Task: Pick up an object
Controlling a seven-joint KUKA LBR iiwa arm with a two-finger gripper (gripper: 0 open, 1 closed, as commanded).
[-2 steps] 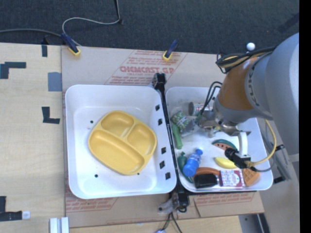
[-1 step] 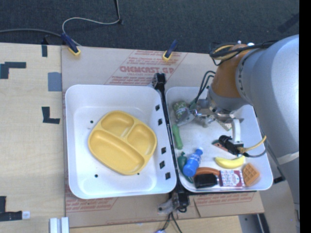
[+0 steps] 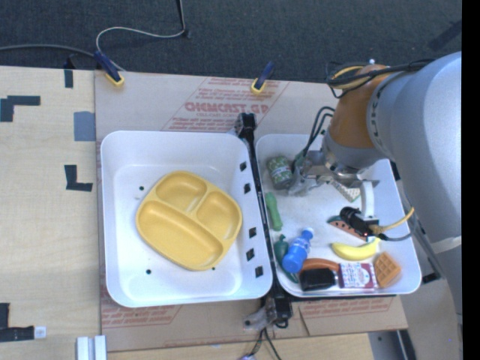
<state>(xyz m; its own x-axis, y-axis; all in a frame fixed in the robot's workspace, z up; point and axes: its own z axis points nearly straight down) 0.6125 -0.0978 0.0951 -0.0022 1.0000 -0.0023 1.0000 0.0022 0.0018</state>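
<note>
My gripper (image 3: 300, 181) hangs low in the upper left part of the right bin (image 3: 409, 287), under the grey arm with its orange band. Just left of it, touching or nearly so, lies a green and grey can-like object (image 3: 279, 169). Below that, a green stick-shaped item (image 3: 274, 211) lies along the bin's left wall. Further toward the front are a blue bottle (image 3: 296, 252), a banana (image 3: 354, 250), a waffle (image 3: 386, 268), a red and white box (image 3: 357, 276) and a black block (image 3: 316, 279) under a brown piece (image 3: 322, 265).
The left bin (image 3: 120, 276) holds a yellow divided plate (image 3: 190, 219). A black divider with clips (image 3: 251, 201) runs between the bins. The arm covers the right bin's upper right part. Cardboard and a cable lie behind the bins.
</note>
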